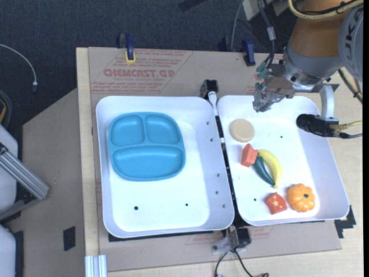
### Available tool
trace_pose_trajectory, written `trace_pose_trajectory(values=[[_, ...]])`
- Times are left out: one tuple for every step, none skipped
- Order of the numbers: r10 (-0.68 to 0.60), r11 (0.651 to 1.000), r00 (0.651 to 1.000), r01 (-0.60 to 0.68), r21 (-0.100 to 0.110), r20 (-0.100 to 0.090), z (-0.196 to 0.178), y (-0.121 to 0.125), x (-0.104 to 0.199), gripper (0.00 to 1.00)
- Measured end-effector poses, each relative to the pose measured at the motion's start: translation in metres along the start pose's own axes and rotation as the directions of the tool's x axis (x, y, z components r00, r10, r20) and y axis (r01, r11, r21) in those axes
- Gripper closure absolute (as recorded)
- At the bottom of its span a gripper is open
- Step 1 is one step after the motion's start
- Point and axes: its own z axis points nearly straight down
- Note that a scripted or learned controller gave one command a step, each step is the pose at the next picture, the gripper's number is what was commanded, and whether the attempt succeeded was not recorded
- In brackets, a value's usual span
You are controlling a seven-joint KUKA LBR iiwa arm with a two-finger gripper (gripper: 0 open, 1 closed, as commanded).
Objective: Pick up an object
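Grey two-finger gripper [264, 104] hovers over right white bin [328, 172] back edge, nothing held. Round tan plastic disc [242, 130] just below it: light, stiff, likely slippery; pinch across rim. Yellow banana [272, 165] nearby.

Two shallow white bins are counted on the table [86, 154]: one left bin [109, 212] and one right bin [323, 172]. One blue divided plate [147, 146], with three compartments, is counted in the left bin. Six items are counted in the right bin: one beige round disc [242, 130], one red-orange wedge [248, 155], one yellow banana [272, 165], one dark teal elongated piece [263, 169], one red cube-like piece [276, 203], and one orange pumpkin [301, 197].
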Motion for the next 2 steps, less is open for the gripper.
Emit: trace_pose_trajectory(values=[[-0.001, 1.000, 1.000, 0.001, 0.001, -0.001, 0.014, -0.022, 0.056, 1.00], [-0.001, 1.000, 1.000, 0.001, 0.002, 0.000, 0.013, -0.056, 0.106, 1.00]])
